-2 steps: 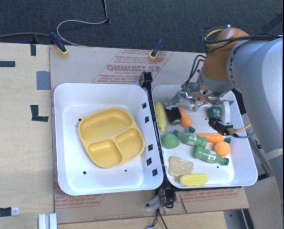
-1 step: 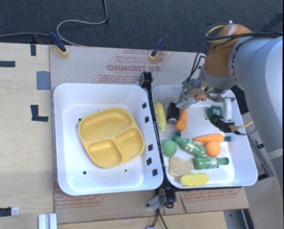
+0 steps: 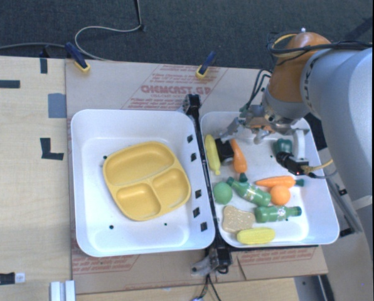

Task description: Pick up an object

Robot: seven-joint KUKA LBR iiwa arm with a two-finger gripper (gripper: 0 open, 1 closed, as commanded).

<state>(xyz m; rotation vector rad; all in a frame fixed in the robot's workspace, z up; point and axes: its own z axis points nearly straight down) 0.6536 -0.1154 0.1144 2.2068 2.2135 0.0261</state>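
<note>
Whether the jaws are standing apart or together cannot be told; the gripper point(image 3: 262, 125) is hanging low over the far end of the right bin point(image 3: 322, 227), its dark parts blurring together just above a small black piece point(image 3: 223, 150), and nothing is showing as held.

Nearest the camera, a yellow corn cob point(image 3: 255, 236) is lying along the right bin's near wall, with a speckled slice of bread point(image 3: 236, 218) touching it on the left. Just beyond, a green bottle point(image 3: 277, 214) is lying on its side, and an orange ball point(image 3: 280, 195) is sitting against it. A second green bottle point(image 3: 250, 191) is lying at a slant beside a green round fruit point(image 3: 222, 192). A carrot point(image 3: 276, 182) is resting crosswise behind the ball. Farther back, a banana point(image 3: 211, 153) is stretching along the bin's left wall, with another orange carrot point(image 3: 238, 157) lying near it beside the black piece.

In the left bin point(image 3: 90, 231), a yellow divided tray point(image 3: 147, 180) is sitting tilted near the middle.

Beyond both bins, two yellow-and-blue clamps point(image 3: 205, 67) are gripping the cardboard sheet point(image 3: 168, 86), and the grey arm point(image 3: 341, 99) with its orange band point(image 3: 290, 74) is reaching in from the right.
</note>
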